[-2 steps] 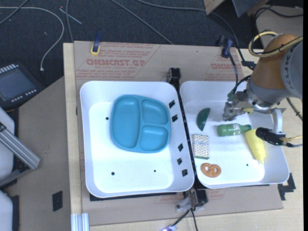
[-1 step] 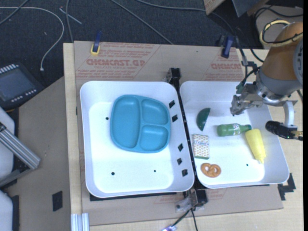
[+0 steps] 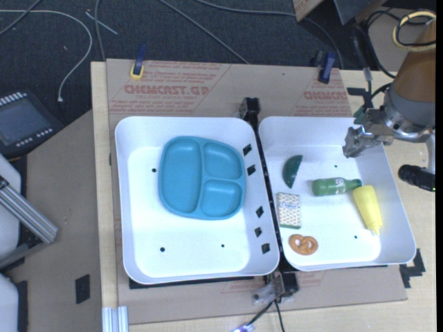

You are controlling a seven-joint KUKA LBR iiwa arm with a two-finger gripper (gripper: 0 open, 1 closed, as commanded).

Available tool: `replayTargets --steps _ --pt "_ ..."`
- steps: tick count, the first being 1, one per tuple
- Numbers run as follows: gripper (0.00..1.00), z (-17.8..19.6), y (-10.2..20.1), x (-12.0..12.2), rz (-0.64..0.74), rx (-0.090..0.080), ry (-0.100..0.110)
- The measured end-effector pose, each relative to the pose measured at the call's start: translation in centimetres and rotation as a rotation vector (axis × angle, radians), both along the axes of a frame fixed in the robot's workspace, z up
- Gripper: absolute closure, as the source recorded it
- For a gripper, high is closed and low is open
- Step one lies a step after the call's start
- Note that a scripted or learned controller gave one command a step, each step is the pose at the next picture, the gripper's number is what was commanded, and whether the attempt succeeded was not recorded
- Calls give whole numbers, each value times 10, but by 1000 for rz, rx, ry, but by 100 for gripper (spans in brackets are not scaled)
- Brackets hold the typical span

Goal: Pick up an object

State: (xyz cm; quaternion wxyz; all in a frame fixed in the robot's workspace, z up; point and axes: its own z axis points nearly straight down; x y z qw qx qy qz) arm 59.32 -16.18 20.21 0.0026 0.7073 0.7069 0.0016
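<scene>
Two shallow white bins [image 3: 138,206] sit side by side on a cardboard sheet [image 3: 208,81] printed with red lettering. Blue clamps [image 3: 139,61] grip the sheet's far edge. White cables [image 3: 69,19] trail over dark flooring; at far left sits what may be a dark screened device [image 3: 24,120].

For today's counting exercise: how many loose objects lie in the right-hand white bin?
5: dark green wedge at left, green bottle in the middle, yellow bottle at right, patterned packet and brown pretzel in front.
</scene>
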Motion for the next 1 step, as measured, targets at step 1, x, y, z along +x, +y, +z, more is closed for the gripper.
replayTargets --steps 1 --pt "100 56 -11 1 0 -1 -2"
